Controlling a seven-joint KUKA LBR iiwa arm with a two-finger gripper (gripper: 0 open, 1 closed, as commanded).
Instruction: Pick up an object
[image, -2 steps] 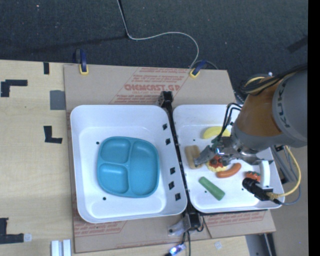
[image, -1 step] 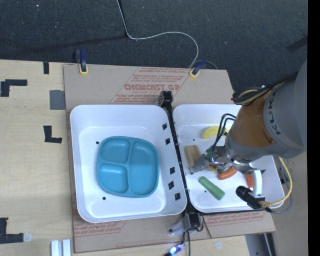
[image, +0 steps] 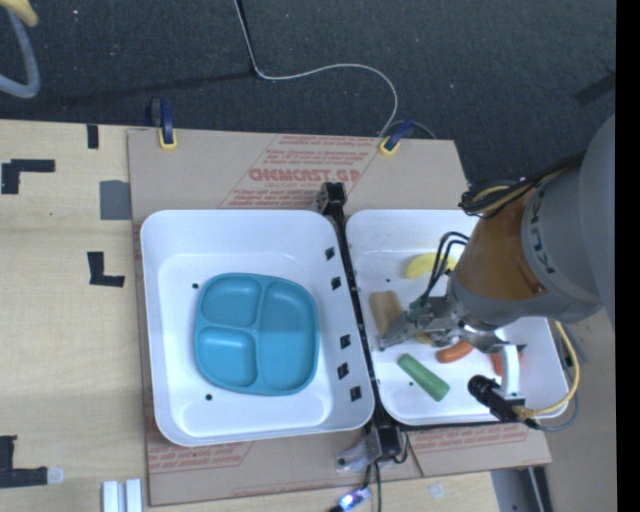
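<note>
The right bin (image: 395, 228) holds a brown block (image: 384, 306), a green stick-shaped piece (image: 424, 377), a yellow piece (image: 424, 266) and an orange piece (image: 456, 352). My gripper (image: 398, 330) is low in this bin, just below and right of the brown block and above the green piece. Its tip points left toward the bin divider. The wrist and arm cover part of the yellow and orange pieces. I see nothing clearly held.
The left bin (image: 160, 240) carries a blue divided plate (image: 257, 333). A black divider (image: 345, 300) runs between the bins. Cables and a black fitting (image: 490, 392) hang at the right bin's front right. Cardboard lies under both bins.
</note>
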